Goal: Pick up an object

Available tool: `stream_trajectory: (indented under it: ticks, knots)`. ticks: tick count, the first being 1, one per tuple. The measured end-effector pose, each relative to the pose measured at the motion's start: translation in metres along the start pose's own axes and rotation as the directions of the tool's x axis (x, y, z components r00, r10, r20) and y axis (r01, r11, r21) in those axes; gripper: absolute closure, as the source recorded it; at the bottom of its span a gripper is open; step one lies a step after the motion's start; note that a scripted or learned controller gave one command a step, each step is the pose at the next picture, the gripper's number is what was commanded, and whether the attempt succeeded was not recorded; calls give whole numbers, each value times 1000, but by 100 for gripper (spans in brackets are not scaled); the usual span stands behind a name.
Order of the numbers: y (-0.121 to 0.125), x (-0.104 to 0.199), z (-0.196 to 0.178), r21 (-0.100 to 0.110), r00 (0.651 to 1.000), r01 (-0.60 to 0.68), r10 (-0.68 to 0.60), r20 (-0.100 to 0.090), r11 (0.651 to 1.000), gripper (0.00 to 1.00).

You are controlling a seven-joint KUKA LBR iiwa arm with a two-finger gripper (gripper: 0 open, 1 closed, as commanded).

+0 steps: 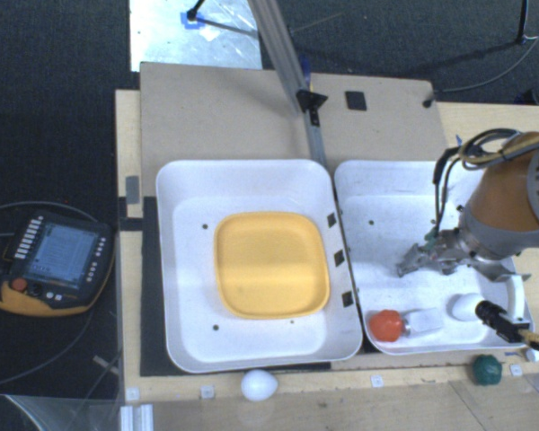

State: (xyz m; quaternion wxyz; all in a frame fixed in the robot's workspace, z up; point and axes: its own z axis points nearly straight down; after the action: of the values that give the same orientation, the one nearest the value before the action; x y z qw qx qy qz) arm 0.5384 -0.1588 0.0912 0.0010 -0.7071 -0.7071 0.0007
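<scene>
On the floor at far left: you have a yellow-and-black control pendant [49, 268] with a lit screen, lying off the worktop [130, 196].
Left bin [184, 196]: you see one square yellow plate [272, 264] lying flat in its middle, apart from every wall.
Front ledge of the worktop: a white egg-shaped object [259, 385] rests just outside the left bin's near wall.
Right bin [377, 187]: along the near wall you find a red ball [386, 325], a pale clear block [424, 321] touching its right side, and a white rounded object [465, 308] further right.
Pincer [411, 262]: it points left, low over the right bin's floor, above the red ball and apart from it; you cannot tell how its fingers stand, and nothing shows between them.
Arm [512, 200]: grey with its orange band, it reaches in from the right edge over the right bin.
Near right corner: a dark green ball [487, 369] sits on the worktop outside the right bin.
</scene>
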Motion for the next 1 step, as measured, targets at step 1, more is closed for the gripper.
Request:
stream_trajectory:
  ticks: [1]
  knots:
    - [1, 0, -12, -4, 1000, 0, 0, 1, 1000, 100]
